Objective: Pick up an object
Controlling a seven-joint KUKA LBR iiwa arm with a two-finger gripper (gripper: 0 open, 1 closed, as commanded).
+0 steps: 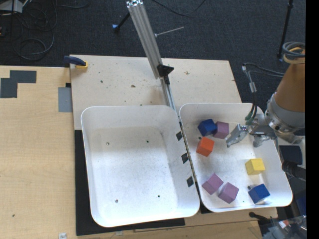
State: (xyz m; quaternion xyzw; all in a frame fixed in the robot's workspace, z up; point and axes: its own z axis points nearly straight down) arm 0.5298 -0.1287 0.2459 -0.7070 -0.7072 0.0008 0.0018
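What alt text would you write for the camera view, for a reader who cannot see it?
The gripper hangs open over the right bin, beside a purple cube and holding nothing. That bin holds two blue, three purple, one orange and one yellow cube; the left bin adjoins it.

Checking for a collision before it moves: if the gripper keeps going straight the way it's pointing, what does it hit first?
The gripper points left and slightly down in the camera view. The pink block lies nearest, with the orange block just beyond. Height is unclear, so it might pass over them.
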